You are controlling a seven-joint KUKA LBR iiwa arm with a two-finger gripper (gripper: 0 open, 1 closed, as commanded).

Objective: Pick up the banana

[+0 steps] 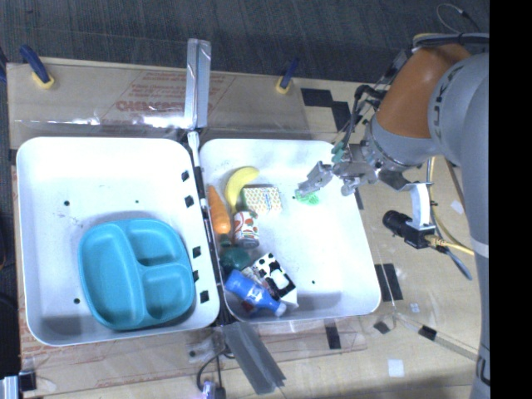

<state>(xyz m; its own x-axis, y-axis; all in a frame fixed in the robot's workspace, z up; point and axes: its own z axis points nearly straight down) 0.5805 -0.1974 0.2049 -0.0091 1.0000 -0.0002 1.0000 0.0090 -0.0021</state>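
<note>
- The banana is seen lying in the right bin, near the bin's far left corner, close to the divider between the two bins. It is not lifted and nothing grips it, so the main step of the task is judged as not yet done.
- In the left bin a blue divided tray is placed toward the near edge; it has no part in the task.
- Along the left wall of the right bin a carrot is laid just beside the banana, and it seems to touch the banana's lower end.
- A small patterned box is found just right of the banana, touching it or nearly so. Below it a small can and, toward the near left corner, a blue bottle and a black-and-white toy are crowded together.
- The gripper is held over the far right part of the right bin, well apart from the banana. A small green thing is seen at its tip; whether it is pinched cannot be told, and the state of the jaws cannot be told either.
- What is left, by judgement: the gripper must be brought leftward over the banana, lowered, closed and raised.
</note>
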